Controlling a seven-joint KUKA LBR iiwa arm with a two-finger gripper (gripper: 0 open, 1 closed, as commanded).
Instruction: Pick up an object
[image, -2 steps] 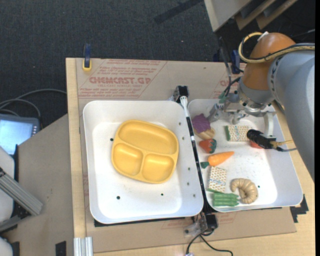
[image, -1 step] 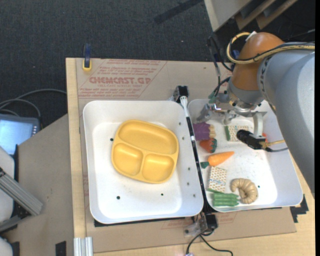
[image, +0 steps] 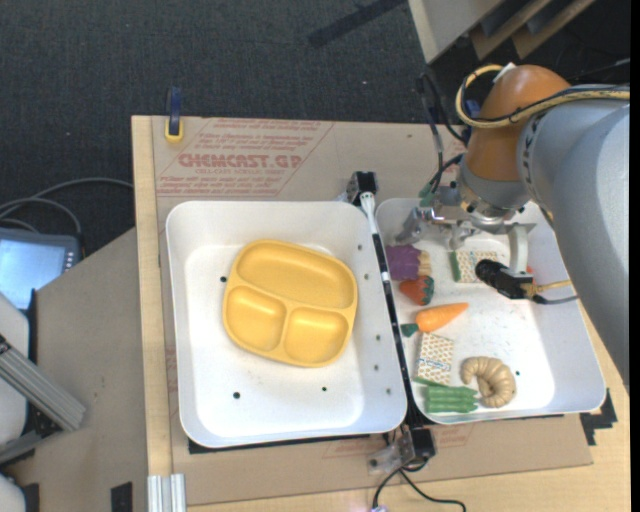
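Camera view, seen from above at a slant: the arm (image: 560, 150) reaches in from 3 o'clock and lowers its gripper (image: 462, 232) over the 12 o'clock end of the right bin (image: 570, 385). Whether the gripper is open or closed cannot be told from this angle, and nothing is visibly held. The left bin (image: 200, 380) contains one yellow divided plate (image: 290, 302), lying flat near its centre. The right bin contains the candidate objects, clustered along its 9 o'clock wall: a purple toy (image: 403, 262), a small red-and-green toy (image: 417, 290) just below it, a toy carrot (image: 441, 317), a patterned cracker-like piece (image: 434, 354), a green bean-like toy (image: 448, 399) and a toy croissant (image: 489, 380) at 6 o'clock. A small green-and-white item (image: 467, 264) lies directly beneath the wrist. Judgement: the wrist hangs vertically so the gripper can descend straight into the shallow bin, and the nearest targets are the green-and-white item and the purple toy.
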